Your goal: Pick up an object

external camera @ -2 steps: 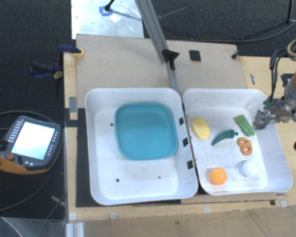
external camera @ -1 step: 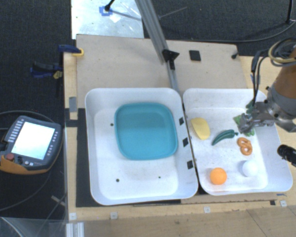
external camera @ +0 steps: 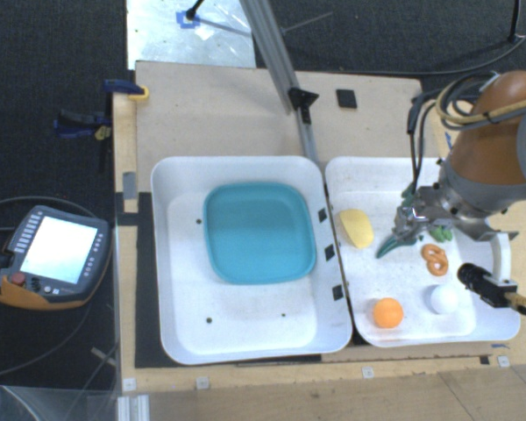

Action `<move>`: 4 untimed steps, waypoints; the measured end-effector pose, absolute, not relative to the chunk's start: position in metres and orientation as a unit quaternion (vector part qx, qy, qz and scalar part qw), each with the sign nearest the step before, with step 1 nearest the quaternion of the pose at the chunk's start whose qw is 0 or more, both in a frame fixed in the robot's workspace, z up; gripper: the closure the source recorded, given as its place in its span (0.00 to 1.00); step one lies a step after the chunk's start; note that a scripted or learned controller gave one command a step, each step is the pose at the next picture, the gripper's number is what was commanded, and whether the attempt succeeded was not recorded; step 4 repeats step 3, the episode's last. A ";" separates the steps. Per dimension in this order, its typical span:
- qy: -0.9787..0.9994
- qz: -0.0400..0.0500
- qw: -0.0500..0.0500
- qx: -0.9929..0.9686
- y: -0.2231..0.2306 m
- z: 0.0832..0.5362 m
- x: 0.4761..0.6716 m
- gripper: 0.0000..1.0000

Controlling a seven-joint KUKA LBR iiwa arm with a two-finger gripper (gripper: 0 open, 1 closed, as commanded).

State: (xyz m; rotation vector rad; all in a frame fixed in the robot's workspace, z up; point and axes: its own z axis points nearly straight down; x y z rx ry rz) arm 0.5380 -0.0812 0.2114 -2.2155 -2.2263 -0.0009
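Dark carpet surrounds a pale wooden bench (external camera: 245, 112) that carries two shallow white bins side by side. On the floor at the far left lies a teach pendant with a lit screen (external camera: 53, 257), and blue clamps (external camera: 92, 125) grip the bench's left edge.

Seen from above, the left white bin (external camera: 180, 323) holds a square teal plastic tray (external camera: 259, 232) lying flat near its middle. The right white bin (external camera: 482, 327) holds the small objects: a yellow lemon-shaped piece (external camera: 358, 228) near the bin's left wall, an orange ball (external camera: 387, 312) toward the front, a white ball (external camera: 442, 298) just right of that, an orange pretzel-shaped toy (external camera: 435, 259) above the white ball, and a green leafy piece (external camera: 441, 231) partly hidden under the arm.

Reaching in from the right, the grey and orange arm (external camera: 495, 147) sets its gripper (external camera: 409, 224) low over the right bin. A dark teal elongated object (external camera: 392, 246) extends down and left from the fingertips, touching them; whether the jaws clamp it cannot be told. The lemon piece lies just left of the gripper, the pretzel toy just to its lower right.
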 end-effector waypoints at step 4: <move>-0.709 -0.001 0.000 -0.705 0.070 0.216 0.512 1.00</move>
